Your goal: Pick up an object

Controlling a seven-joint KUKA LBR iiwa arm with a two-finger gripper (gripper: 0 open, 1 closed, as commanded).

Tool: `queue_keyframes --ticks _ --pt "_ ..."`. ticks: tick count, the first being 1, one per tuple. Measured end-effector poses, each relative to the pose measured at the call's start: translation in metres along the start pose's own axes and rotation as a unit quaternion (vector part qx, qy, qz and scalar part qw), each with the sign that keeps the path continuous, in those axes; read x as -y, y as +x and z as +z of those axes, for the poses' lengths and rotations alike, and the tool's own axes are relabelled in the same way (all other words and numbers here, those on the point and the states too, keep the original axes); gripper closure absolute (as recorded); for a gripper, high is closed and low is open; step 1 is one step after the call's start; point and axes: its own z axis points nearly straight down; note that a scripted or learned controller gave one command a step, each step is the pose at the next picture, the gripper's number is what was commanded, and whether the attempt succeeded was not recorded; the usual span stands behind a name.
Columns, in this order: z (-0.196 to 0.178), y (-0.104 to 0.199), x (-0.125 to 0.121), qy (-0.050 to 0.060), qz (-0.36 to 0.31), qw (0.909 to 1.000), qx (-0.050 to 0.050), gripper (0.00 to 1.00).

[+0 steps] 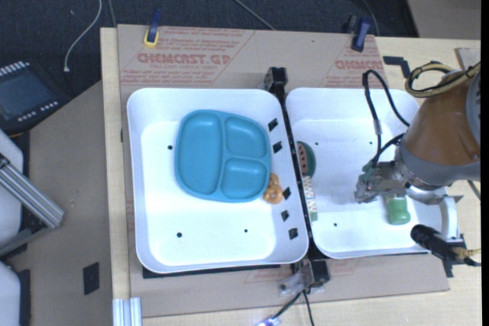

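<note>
Green block [398, 211] lies in the right bin [336, 164] just beside the fingers [367, 187], whose grip I cannot tell.

We're looking down at a slant from one fixed camera high above the cardboard-topped counter [229, 50], far enough back to take in both shallow white plastic bins [153, 164] side by side, with the grey, orange-banded arm [447, 133] reaching in from the right.

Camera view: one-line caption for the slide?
KUKA arm's gripper down in right bin beside green object; blue divided plate in left bin.
</note>
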Motion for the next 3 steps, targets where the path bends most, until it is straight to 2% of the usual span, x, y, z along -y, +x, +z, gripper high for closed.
queue_keyframes --ticks 2,3 --pt "-0.102 0.021 -0.001 -0.003 -0.002 1.0 0.001 1.0" --pt "-0.155 0.021 -0.002 -0.003 -0.001 1.0 0.002 1.0"
